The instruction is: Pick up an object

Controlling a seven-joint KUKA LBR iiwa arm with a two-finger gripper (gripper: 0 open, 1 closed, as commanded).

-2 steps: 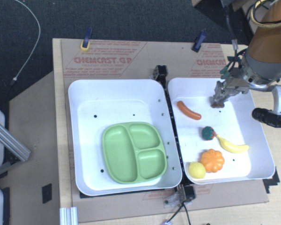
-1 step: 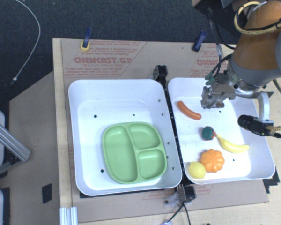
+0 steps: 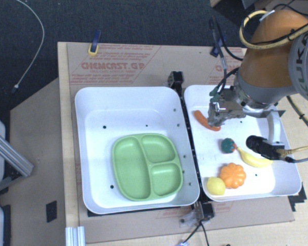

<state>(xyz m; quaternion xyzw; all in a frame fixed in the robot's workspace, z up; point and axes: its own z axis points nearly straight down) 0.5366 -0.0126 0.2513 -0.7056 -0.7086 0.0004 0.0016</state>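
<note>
Starting nearest me, a yellow lemon (image 3: 216, 185) and an orange pumpkin (image 3: 233, 175) sit touching in the right bin (image 3: 287, 188), with a banana (image 3: 254, 158) and a teal ball (image 3: 227, 145) just beyond. Farther back the gripper (image 3: 216, 118) hangs over the orange carrot (image 3: 206, 120), and I cannot tell how it is set. Being slim and close to the left wall, the carrot could roll aside or slip free.

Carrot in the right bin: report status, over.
Gripper down at the carrot, right bin. No lift seen. Green ball, banana, pumpkin, lemon lie nearer, apart.
</note>
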